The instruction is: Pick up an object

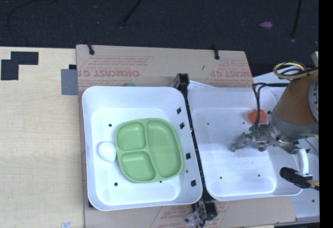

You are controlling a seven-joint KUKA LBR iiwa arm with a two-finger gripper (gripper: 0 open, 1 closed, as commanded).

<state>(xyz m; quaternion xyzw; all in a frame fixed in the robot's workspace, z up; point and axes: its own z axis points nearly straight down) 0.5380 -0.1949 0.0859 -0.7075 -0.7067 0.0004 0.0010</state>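
Note:
In the left bin lies a green plate with three compartments. A white egg-shaped object rests against the plate's left edge. A small orange object sits near the far right of the right bin, partly hidden by the arm. My gripper hangs low over the middle of the right bin, a little in front and to the left of the orange object. Nothing shows in its grasp.
A black divider runs between the two bins. The grey and orange arm covers the right bin's right side. Brown cardboard lies under the bins, and a pale wooden bench top stretches to the left.

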